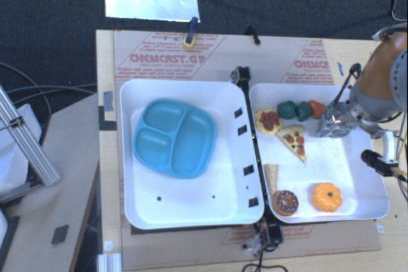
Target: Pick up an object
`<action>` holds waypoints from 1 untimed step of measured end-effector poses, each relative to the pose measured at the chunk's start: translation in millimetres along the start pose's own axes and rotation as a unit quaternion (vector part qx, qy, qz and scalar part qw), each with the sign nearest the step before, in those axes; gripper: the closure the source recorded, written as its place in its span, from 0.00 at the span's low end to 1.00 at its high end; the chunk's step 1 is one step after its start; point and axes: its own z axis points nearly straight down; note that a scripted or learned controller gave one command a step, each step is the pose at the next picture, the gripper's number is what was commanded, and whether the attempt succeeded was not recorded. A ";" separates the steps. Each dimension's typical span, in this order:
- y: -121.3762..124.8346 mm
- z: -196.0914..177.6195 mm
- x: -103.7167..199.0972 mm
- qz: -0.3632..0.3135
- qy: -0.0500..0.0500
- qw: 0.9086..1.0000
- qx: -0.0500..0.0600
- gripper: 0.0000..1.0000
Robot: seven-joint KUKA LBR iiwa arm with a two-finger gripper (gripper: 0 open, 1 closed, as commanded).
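The left bin [153, 200] holds a blue divided plate [173, 138], lying flat toward its upper half. The right bin [357, 175] carries the loose items: a round pizza piece [268, 120] at its upper left, a pizza slice [294, 141] just below and to the right of it, and a cone-shaped piece [271, 174] against the left wall. A chocolate doughnut [285, 202] sits at the lower left corner, with an orange pumpkin [326, 197] near it. A green item [294, 110] and a red-orange item [317, 107] lie touching along the upper wall (exact identity unclear). The gripper [333, 125] stands low just right of these; whether it is apart or together cannot be determined, and nothing is seen held.
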 end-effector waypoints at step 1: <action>57.7 -47.4 -2.3 0.000 -0.004 1.000 0.004 1.00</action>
